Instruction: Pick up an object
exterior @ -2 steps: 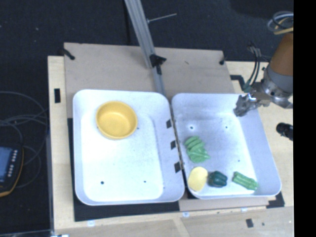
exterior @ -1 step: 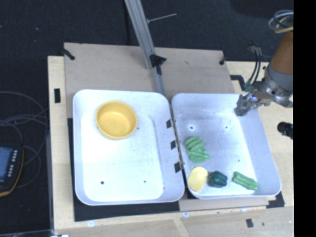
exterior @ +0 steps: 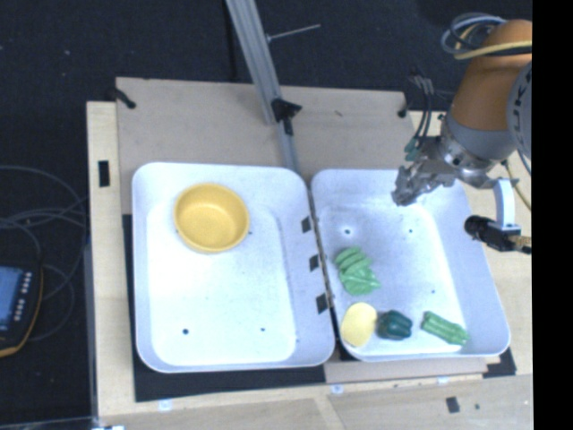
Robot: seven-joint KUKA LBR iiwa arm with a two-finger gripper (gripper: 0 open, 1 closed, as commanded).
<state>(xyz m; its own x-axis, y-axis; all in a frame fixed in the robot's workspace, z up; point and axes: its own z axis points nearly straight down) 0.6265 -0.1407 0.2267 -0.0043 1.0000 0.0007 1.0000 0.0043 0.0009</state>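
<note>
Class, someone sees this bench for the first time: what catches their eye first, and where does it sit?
Probably the yellow bowl, alone at the far end of the left bin. Next, the gripper over the right bin's far end, and the green and yellow pieces clustered toward its near edge.

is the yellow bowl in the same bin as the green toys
No, the yellow bowl sits in the left bin, while the green toys lie in the right bin.

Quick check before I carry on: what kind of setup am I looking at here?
Most likely a lab bench for robot picking trials: two white bins side by side, toy-like items such as a yellow bowl and green vegetable, and the gripper over the right bin.
</note>
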